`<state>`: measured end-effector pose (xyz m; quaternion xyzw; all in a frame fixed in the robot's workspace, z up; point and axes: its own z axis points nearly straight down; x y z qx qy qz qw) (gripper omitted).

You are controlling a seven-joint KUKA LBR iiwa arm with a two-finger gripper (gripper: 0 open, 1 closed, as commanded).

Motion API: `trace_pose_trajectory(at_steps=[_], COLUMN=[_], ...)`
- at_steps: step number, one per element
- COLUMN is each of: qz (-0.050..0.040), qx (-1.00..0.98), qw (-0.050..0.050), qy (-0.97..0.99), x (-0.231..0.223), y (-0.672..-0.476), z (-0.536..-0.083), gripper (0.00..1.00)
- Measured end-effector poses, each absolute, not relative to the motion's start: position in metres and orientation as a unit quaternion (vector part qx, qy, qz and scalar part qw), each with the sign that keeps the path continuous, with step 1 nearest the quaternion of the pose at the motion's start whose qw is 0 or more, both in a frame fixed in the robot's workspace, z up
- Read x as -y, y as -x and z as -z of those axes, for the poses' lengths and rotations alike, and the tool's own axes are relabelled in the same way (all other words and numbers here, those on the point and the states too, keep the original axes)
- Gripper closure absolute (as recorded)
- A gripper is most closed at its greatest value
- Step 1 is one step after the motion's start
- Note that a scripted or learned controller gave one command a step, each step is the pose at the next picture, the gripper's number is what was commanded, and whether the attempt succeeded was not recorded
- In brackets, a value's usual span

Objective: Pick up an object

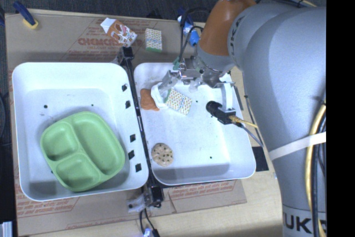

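My gripper (164,90) is low over the back left of the right bin (238,166), with the arm coming in from the right. It sits directly over a small pile: an orange object (147,100) against the bin's left wall and a diamond-patterned packet (179,102) just to its right. A pale white-green piece (160,99) lies between them right at the gripper's tip; whether it is gripped is unclear. A round speckled cookie-like disc (161,154) lies apart, near the bin's front left.
The left bin (22,119) holds a green divided plate (83,150). Behind the bins, on the cardboard, lie a snack wrapper (118,32) and a small green-white packet (153,39). The big grey arm body covers the right side.
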<state>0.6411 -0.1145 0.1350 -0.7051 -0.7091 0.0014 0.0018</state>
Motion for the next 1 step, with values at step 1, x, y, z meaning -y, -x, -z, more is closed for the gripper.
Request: trace_pose_trajectory(at_steps=[1], qz=[0.0017], qx=[0.71], qw=[-0.005], qy=[0.704], x=[0.1069], y=[-0.6117], z=[-0.0975], gripper=[0.0])
